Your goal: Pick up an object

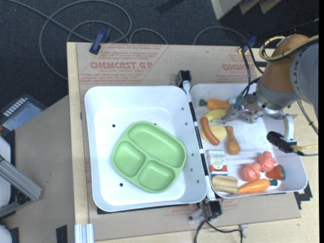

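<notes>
The right bin (298, 178) holds several toy foods. An orange piece (218, 104) and a yellow banana (214, 115) lie at its back left. In front of them are a red sausage (207, 130), a pale yellow piece (219, 132) and a brown drumstick (232, 141). My gripper (242, 113) sits low over the back of this bin, just right of the banana and above the drumstick. Nothing is visibly held.
A small carton (216, 162), a bread roll (225, 184), a carrot (254, 186), two pink pieces (249, 171) and a red strawberry (276, 173) lie at the front of the right bin. The left bin (101, 105) holds a green divided plate (149, 156).
</notes>
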`<act>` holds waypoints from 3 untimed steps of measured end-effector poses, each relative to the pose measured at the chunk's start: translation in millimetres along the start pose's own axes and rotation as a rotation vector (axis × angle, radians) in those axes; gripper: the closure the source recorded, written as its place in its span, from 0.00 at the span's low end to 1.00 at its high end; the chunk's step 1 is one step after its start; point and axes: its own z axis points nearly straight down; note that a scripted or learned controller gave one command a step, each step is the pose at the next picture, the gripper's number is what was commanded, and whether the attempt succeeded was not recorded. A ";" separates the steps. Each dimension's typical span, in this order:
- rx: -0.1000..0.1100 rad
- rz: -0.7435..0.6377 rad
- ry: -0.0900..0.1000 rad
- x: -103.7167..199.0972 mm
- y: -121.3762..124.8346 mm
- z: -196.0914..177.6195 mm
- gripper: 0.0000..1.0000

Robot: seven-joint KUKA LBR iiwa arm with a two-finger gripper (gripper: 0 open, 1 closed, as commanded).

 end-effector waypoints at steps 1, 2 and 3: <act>0.030 0.002 0.010 -5.2 43.1 4.8 0.00; 0.014 -0.001 0.000 -48.7 45.6 1.6 0.00; 0.002 0.000 0.001 22.2 -50.5 0.4 0.00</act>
